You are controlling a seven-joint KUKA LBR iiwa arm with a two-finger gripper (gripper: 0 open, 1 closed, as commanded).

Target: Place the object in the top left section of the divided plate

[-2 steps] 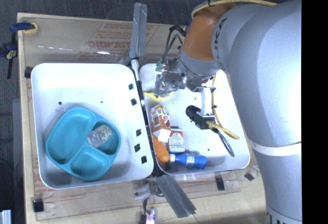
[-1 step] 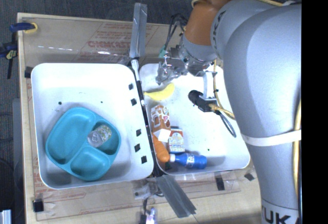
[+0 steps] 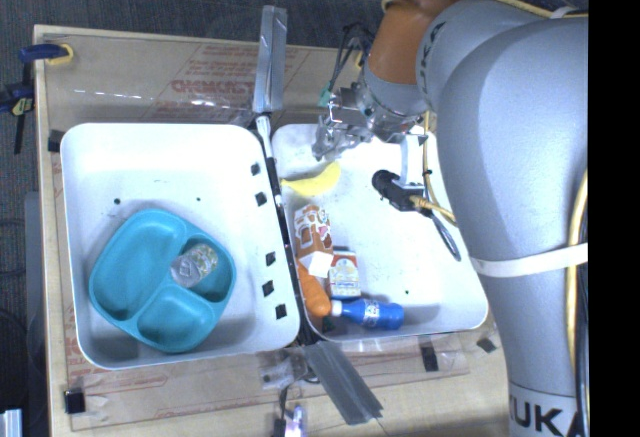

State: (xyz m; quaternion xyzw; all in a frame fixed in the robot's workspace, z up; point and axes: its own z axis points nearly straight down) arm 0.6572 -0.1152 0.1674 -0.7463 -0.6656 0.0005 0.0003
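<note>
Left bin (image 3: 90, 165): a blue divided plate (image 3: 130, 275) was found resting there, with a clear crumpled object (image 3: 194, 264) lying in its right-hand section. Right bin (image 3: 450, 275): a yellow banana (image 3: 312, 181), a printed packet (image 3: 312, 225), a small carton (image 3: 344, 277), an orange item (image 3: 316, 299) and a blue bottle (image 3: 372, 313) were recorded. The hand (image 3: 332, 140) was seen low over the banana at the bin's far end; whether it was open or closed could not be told.

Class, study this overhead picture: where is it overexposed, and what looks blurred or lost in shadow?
Camera view: the right bin's white floor is washed out near the banana; the hand looks soft and indistinct; the arm shades the bench's right side; the blue plate stays evenly lit.
</note>
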